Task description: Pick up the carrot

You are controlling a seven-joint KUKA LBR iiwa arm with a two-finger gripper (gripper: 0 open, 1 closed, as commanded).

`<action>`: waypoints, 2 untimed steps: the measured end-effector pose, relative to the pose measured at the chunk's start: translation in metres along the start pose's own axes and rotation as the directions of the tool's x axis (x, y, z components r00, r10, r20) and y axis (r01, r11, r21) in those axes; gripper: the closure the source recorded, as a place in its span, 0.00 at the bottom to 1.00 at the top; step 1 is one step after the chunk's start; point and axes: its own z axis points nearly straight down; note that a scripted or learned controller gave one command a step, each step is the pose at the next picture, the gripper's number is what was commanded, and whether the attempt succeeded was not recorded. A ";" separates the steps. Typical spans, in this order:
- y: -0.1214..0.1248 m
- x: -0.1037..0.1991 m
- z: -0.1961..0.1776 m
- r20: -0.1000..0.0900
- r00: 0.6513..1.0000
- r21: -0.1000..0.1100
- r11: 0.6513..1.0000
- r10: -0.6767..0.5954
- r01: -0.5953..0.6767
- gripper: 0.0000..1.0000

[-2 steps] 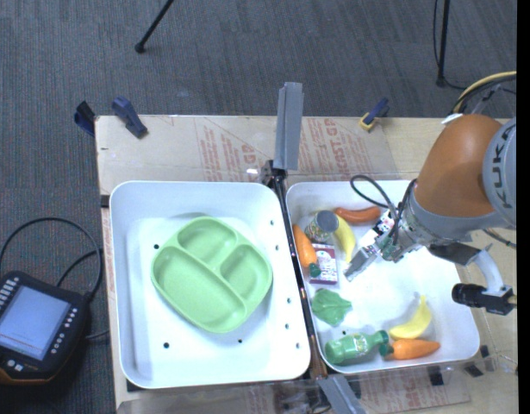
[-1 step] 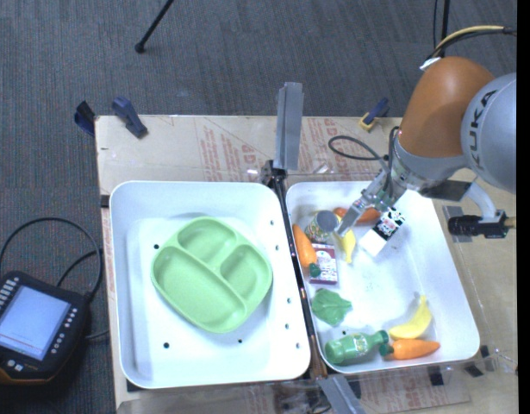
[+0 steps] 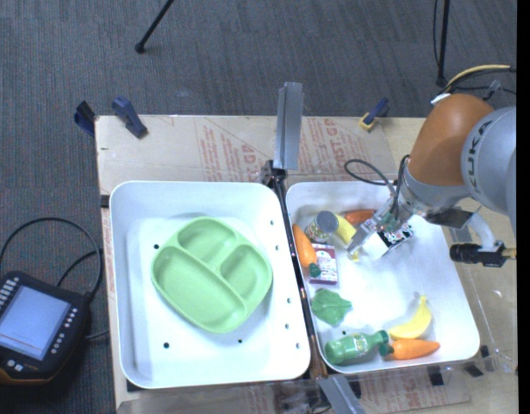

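You are hovering the gripper [image 3: 368, 238] over the right bin [image 3: 458, 287], fingers looking empty; aim down at the carrot [image 3: 304, 247] by its left wall.

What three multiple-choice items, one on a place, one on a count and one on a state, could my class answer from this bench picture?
1. Where does the green divided plate lie?
A. in the left bin
B. in the right bin
C. on the floor

2. How many white bins are on the bench?
A. one
B. two
C. three

3. How does the green bottle rest?
A. upright
B. on its side
C. held by the hand

Key: 1 A, it lies in the bin left of the divider. 2 B, two sit side by side. 3 B, it lies flat at the right bin's near edge beside an orange carrot.
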 end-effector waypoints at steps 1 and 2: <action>0.000 -0.001 -0.010 -0.002 1.000 -0.002 1.000 0.003 -0.003 1.00; -0.018 0.067 -0.099 0.000 0.982 0.000 0.982 0.189 -0.189 1.00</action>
